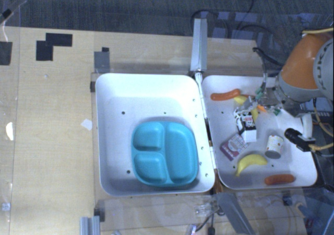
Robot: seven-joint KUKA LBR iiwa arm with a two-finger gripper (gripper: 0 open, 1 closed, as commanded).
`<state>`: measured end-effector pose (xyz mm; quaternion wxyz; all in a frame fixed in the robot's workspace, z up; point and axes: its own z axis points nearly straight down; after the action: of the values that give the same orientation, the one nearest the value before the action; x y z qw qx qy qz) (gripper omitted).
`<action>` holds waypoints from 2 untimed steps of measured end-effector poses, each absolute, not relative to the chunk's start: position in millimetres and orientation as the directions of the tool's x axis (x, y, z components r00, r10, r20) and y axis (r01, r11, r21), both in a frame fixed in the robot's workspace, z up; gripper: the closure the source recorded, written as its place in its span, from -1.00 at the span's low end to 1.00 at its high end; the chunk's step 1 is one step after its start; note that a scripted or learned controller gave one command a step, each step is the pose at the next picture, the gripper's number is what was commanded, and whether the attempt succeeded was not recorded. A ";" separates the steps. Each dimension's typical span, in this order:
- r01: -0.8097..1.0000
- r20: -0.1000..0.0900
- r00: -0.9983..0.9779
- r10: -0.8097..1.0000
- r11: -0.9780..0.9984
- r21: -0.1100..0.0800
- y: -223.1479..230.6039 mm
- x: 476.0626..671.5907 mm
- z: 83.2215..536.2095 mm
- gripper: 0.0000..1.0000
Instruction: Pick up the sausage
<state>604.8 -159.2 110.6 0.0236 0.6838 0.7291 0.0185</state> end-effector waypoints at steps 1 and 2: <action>0.996 -0.004 -0.091 0.996 0.091 0.012 -203.3 655.8 90.1 -1.00; 0.976 -0.001 -0.218 0.976 0.218 0.007 -138.8 634.7 87.7 -1.00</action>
<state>634.7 -138.8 87.7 0.0024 0.6254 0.7803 0.0023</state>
